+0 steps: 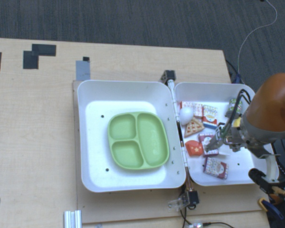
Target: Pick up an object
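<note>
My gripper (212,145) is down inside the right bin (237,175), among the small objects near its middle. Its metal tip sits over a small packet, close to a red tomato-like piece (194,148). A pizza slice toy (194,127) and a white egg (185,114) lie to its upper left. Red-and-white packets (204,111) lie at the back of the bin. A dark red packet (215,167) lies just in front of the gripper. The arm's orange band (275,103) hides the bin's right part.
The left bin (92,127) holds a green three-compartment plate (137,140). A hinge strip (176,127) runs between the two bins. Cables and clamps lie at the bench's front right edge (270,194).
</note>
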Controlling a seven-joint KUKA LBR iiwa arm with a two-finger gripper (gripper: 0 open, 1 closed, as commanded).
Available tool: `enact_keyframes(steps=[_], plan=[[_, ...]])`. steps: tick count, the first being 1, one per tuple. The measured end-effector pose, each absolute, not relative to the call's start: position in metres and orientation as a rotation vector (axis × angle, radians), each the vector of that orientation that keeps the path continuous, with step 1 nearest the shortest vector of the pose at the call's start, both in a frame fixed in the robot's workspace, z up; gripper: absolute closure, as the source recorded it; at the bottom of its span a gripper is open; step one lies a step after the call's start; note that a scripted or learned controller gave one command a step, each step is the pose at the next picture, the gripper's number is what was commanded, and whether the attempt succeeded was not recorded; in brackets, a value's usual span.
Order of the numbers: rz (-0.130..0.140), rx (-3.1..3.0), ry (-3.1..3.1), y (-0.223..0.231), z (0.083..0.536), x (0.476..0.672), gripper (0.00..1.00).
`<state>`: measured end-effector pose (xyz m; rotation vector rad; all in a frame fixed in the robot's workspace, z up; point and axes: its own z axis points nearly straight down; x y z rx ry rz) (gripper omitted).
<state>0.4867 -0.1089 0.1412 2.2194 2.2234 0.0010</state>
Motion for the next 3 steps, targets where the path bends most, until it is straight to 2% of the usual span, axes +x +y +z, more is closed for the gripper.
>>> enact_keyframes(steps=[1, 2, 3], plan=[[0.011, 2.214, 2.218, -0.088, 0.099, 0.490, 0.00], [0.015, 2.210, 2.216, -0.087, 0.110, 0.492, 1.00], [0.016, 2.210, 2.218, -0.087, 0.109, 0.492, 0.00]])
